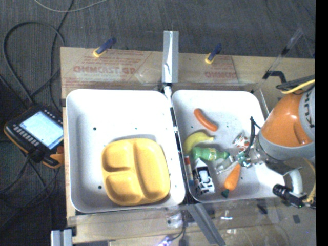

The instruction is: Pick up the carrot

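- The arm (289, 124), grey with an orange band, stands highest and closest to the lens, reaching in from the right over the right bin (225, 99).
- Its end effector (242, 155) hangs low over the right bin's middle-right part; whether it is released or clenched cannot be told from this angle.
- The carrot (232, 179) lies on the right bin's floor near the front wall, tilted, orange body up-right and dark green top down-left. Its upper end sits just below the end effector, very near or touching; nothing shows it gripped.
- Left of the end effector lie a green bottle (209, 153) and, just behind it, a yellow banana (197, 139).
- An orange-red sausage (205, 119) lies further back.
- A black-and-white box (204, 180) sits at the front left corner.
- The left bin (82, 117) holds a yellow compartment tray (136, 171).
- Both bins rest on the desk (118, 68).
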`<action>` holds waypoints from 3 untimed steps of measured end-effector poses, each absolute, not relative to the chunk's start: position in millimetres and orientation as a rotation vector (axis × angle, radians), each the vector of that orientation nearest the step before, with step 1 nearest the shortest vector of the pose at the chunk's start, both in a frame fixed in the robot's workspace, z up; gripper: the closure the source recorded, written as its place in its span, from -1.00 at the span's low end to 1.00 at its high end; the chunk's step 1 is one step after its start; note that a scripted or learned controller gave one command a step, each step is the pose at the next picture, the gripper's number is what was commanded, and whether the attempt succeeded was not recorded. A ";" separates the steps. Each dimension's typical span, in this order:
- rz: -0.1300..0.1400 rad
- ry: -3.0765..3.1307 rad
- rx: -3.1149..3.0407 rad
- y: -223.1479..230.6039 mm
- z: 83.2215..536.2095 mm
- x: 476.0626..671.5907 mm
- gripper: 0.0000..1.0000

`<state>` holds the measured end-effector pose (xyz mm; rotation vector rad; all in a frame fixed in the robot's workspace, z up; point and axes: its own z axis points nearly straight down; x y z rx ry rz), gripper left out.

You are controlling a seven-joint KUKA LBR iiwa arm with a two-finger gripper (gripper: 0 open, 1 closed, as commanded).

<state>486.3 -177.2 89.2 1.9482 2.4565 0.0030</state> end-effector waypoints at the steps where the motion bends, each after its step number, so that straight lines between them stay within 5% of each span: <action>1: -0.001 2.656 1.681 -205.4 169.8 484.6 -1.00; 2: 0.001 2.680 1.620 -201.2 89.6 487.3 -1.00; 3: -0.003 2.634 1.712 -180.9 220.2 485.0 -1.00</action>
